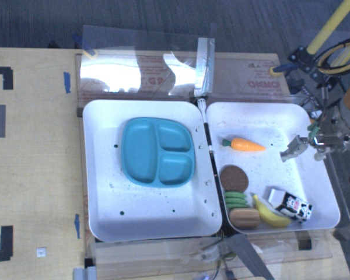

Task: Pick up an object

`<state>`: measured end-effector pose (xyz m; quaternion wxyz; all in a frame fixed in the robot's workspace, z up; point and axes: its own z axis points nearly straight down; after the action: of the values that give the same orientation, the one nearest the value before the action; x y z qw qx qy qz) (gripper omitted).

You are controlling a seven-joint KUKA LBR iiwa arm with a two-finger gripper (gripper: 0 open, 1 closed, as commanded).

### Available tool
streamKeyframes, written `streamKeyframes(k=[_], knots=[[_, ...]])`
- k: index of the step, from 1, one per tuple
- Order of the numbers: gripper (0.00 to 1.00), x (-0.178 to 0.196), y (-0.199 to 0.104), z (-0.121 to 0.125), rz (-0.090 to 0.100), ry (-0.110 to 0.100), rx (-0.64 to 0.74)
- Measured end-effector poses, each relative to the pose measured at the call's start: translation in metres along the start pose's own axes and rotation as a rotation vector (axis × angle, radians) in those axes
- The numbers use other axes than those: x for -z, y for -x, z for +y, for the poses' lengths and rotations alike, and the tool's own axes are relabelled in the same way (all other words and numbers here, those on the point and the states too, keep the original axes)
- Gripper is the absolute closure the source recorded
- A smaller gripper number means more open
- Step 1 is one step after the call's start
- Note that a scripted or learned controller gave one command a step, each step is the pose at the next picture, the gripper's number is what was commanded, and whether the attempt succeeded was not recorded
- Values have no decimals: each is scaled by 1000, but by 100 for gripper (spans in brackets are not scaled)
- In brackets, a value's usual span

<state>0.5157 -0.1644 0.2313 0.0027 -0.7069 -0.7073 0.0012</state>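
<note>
Orange and tapered, a toy carrot lies on its side in the upper middle of the right white bin, green stub pointing left, with bare floor all around it. Below it, near the bin's left wall, sits a round brown cookie-like disc. Just under that comes a cluster along the bottom edge: a green ridged piece, a tan bread-like roll, a yellow banana curving to the right, and a small black-and-white carton tilted beside the banana's tip. The left white bin holds a teal divided plate with three compartments. Both bins rest on a pale wooden desk. The end effector hangs over the right side of the right bin, well apart from the carrot and above the carton; one grey finger angles down and left, and it cannot be told how far open it is. Nothing is seen between its fingers.
</note>
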Motion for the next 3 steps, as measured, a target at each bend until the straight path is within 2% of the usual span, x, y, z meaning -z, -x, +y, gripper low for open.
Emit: streamKeyframes(k=[1, 2, 3], knots=[[0, -68, -44, 67, 0, -1, -106], [0, -144, -71, 97, -3, 8, 20], [0, -145, -65, 147, 1, -20, 13]])
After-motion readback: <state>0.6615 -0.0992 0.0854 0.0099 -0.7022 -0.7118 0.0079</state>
